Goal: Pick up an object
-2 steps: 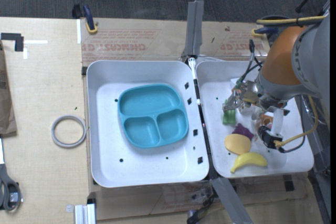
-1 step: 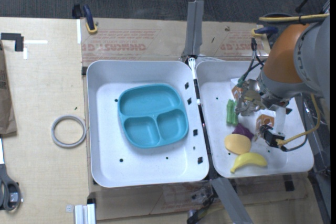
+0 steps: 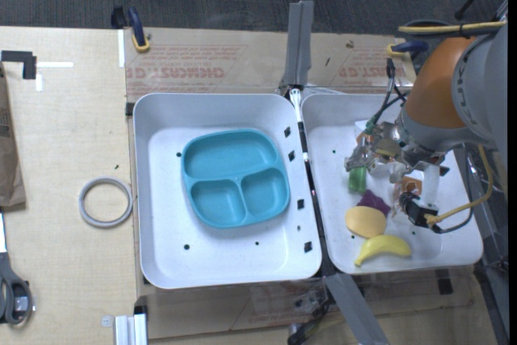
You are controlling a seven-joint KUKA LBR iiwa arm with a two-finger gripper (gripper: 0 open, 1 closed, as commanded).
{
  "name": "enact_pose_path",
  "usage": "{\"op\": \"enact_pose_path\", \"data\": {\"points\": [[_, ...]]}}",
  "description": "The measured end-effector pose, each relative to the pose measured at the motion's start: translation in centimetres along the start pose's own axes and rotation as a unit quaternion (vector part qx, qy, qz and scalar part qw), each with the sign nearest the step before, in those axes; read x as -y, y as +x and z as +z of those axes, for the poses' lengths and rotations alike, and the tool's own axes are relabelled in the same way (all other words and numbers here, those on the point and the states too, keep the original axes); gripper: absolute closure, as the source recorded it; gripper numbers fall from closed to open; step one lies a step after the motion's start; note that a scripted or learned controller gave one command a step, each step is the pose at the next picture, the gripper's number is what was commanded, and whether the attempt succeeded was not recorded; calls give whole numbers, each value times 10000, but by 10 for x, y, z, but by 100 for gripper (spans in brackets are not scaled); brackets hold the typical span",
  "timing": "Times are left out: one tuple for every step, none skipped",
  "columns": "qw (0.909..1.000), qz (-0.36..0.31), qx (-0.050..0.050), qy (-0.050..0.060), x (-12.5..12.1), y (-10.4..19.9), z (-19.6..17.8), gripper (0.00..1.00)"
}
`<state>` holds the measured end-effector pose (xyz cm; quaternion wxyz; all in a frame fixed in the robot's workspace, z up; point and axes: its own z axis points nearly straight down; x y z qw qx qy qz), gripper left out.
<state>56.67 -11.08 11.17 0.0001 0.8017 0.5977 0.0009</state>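
One banana (image 3: 383,249) lengthwise left-right

The grey KUKA arm (image 3: 485,85) was seen reaching in from the right of the camera view, its bulky rounded body filling the upper right corner. A broad orange band (image 3: 435,81) was wrapped around it just above the wrist. Below the band, the wrist was angled downward and to the left, ending in the two-finger metal hand (image 3: 365,160), which was held low at the left end of the arm. Black cables were looped along the wrist, and a yellow cable was run across the top of the arm and again below the wrist.
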Motion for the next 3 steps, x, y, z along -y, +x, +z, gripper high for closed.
{"op": "enact_pose_path", "data": {"points": [[9993,362,5,31,3,14,21,0],[9993,379,5,44,3,12,13,100],[9989,471,18,10,-49,70,-80,100]]}}
